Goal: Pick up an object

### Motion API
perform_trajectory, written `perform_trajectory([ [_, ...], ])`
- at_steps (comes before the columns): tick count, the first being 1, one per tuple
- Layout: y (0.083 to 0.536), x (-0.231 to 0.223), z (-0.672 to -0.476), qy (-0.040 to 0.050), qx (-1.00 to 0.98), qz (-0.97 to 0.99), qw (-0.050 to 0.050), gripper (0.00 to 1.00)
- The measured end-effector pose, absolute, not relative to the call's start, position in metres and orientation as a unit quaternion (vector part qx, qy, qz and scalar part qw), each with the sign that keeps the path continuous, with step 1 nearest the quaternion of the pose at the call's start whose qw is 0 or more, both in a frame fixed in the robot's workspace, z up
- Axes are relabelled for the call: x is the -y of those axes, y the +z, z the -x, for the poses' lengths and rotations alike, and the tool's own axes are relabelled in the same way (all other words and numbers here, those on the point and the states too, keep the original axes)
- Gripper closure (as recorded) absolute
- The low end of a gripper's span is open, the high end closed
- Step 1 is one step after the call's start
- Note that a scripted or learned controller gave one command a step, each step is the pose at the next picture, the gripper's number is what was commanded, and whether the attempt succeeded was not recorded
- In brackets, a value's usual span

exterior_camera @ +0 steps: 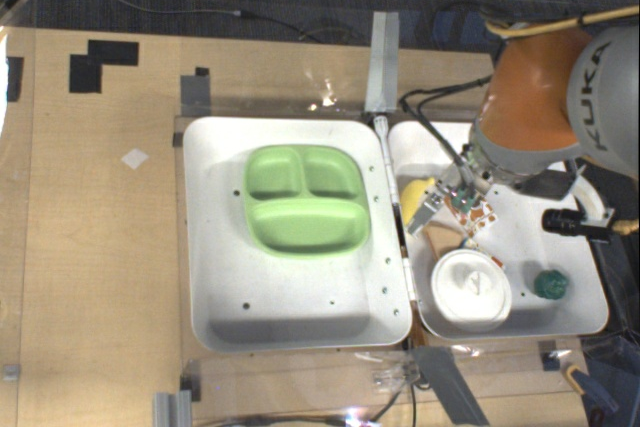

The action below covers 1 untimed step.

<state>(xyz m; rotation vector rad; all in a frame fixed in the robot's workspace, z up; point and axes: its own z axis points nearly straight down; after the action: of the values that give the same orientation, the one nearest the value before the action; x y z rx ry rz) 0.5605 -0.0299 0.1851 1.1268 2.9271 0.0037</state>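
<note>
Over the right bin (515, 235), near its left wall: gripper (452, 202) low among the clutter, clenched or released impossible to tell. Just beside it, a yellow piece (413, 196), smooth and curved, banana-like; probably light, rigid plastic, somewhat slippery, so best taken across its narrow middle. Below, a tan block (442, 240), matte, beside a round white cup (470, 287), glossy. Further right, a small green lump (550, 285), well apart

Grey arm (600, 105), bulky rounded shell. Wide orange band (530, 95) above wrist. Dark "KUKA" lettering at 3 o'clock side. Black cables (430, 120) looping off at 9 o'clock. Small metal gripper (450, 200), coloured wiring exposed.
</note>
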Motion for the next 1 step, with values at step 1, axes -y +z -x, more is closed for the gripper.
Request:
perform_trajectory([
  [1, 0.1172, 0.0865, -0.5450, 0.0009, -0.900, -0.437, 0.002, 0.00],
])
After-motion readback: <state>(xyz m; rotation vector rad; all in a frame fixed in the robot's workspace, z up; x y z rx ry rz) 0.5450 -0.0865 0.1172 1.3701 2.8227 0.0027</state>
